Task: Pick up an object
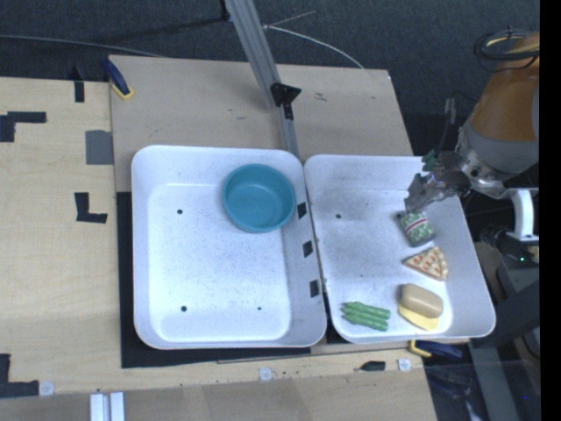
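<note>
Left bin [158, 261]: holding a blue bowl [259, 197] near its far edge; rigid and probably light, but its rim is wide for the jaws.
Right bin [359, 200]: carrying the small pieces.
Green beans [365, 315]: lying at the near edge; thin, low, hard to pinch.
Small can [417, 227]: tilting by the right wall; likely stiff, light, slippery; best taken across its narrow sides.
Gripper [421, 198]: hovering just above the can; jaws' state I cannot tell.
Pizza slice [427, 263]: lying flat.
Bread piece [420, 305]: sitting near the corner; chunky, easy to squeeze.

arm [504, 117]: was rounded, orange above, grey below
wrist: was pale grey
gripper [422, 196]: was small, dark grey metal
</note>
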Tool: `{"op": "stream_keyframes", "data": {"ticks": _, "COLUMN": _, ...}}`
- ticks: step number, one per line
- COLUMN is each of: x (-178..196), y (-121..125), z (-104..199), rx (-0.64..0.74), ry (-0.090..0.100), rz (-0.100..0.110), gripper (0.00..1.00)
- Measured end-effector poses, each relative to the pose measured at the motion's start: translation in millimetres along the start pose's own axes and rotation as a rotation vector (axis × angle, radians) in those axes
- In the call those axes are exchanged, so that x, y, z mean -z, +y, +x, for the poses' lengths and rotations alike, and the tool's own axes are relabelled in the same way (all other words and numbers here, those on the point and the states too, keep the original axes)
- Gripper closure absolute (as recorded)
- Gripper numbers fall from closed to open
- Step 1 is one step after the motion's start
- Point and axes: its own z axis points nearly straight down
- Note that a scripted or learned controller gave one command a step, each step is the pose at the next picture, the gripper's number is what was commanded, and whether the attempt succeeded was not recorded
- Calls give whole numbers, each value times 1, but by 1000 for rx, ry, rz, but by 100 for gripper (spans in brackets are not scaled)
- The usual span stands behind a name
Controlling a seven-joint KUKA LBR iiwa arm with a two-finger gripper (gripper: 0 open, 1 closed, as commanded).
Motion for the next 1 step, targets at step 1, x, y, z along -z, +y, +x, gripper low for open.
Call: {"op": "stream_keyframes", "data": {"ticks": 1, "x": 3, "y": 6, "z": 48, "rx": 5, "ry": 1, "rz": 0, "gripper": 100}}
